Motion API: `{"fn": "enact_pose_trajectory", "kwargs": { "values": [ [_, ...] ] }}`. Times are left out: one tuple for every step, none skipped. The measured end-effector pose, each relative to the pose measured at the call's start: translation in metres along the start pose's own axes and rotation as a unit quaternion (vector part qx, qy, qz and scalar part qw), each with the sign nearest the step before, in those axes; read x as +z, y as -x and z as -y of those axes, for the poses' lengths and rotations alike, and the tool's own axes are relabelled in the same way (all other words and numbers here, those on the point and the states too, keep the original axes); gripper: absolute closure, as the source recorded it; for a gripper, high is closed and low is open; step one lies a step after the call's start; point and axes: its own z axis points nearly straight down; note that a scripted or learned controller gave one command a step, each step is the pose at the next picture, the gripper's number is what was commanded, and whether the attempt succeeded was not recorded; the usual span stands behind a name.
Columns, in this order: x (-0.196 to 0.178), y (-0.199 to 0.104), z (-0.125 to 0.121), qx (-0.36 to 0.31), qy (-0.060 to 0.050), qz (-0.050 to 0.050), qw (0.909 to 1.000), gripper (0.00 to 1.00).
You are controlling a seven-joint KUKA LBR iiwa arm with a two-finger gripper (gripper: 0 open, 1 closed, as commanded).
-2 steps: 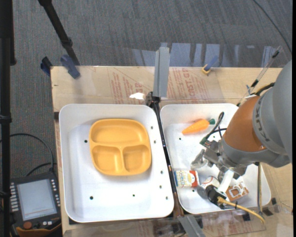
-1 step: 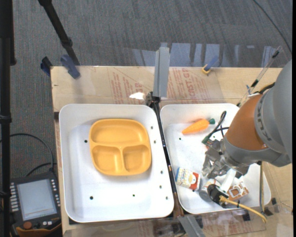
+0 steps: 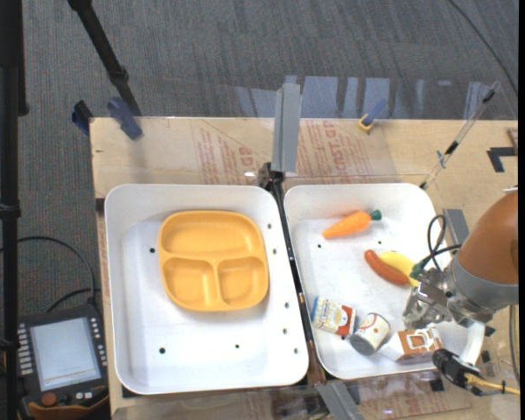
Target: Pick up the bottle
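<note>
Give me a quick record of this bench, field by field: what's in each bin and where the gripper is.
left bin: yellow divided plate
right bin: toy carrot, red sausage, yellow item, small carton, can-like container, brown box
bottle: cannot tell which item
gripper: over the right bin's near right corner, above the brown box
grasp: nothing seen held

You see a wooden bench (image 3: 184, 151) with red lettering on its top. Two white bins lie directly on it, side by side and touching along a dark seam. Taking the left bin (image 3: 131, 322) as landmark, the right bin (image 3: 332, 201) sits just to its right, and a grey upright post (image 3: 286, 129) stands behind the seam between them.
</note>
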Motion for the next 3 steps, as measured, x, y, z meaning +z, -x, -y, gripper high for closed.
{"fn": "enact_pose_trajectory", "kwargs": {
  "values": [
    [-0.007, -0.083, 0.046, 0.134, -0.002, 0.001, 0.9910, 1.00],
    [-0.045, -0.089, 0.040, 0.120, -0.001, 0.001, 0.9928, 1.00],
    [-0.179, -0.046, -0.013, 0.108, 0.000, 0.001, 0.9941, 1.00]
  ]
}}
